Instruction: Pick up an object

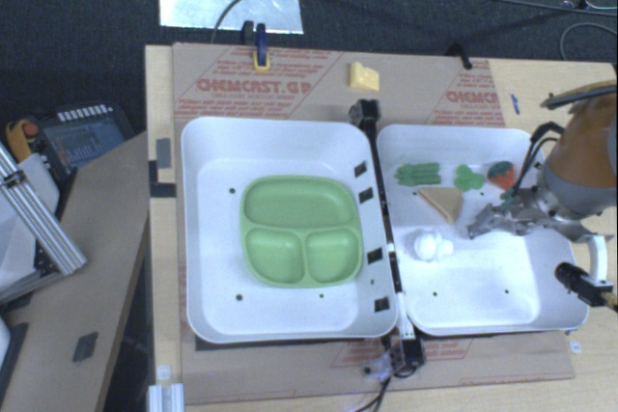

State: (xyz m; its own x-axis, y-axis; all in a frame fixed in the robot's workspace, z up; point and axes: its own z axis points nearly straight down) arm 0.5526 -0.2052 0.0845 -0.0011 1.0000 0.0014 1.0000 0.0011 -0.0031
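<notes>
The right bin (483, 304) holds several small things. A green ridged piece (417, 174) and a smaller green piece (469, 178) lie near its far wall, with a red and orange item (500, 173) to their right. A tan wedge (442, 201) lies just below them, and a white rounded object (427, 246) sits near the bin's left wall. My gripper (490, 221) hangs low over the right bin's middle, right of the wedge and below the red item, touching neither as far as I can see. Nothing shows in its grasp.
The left bin (208, 159) carries a green divided plate (299, 229). A yellow block (364, 76) lies on the cardboard behind the bins. The grey arm (579, 169) with its cables crosses the right bin's right edge. A black divider (379, 217) separates the bins.
</notes>
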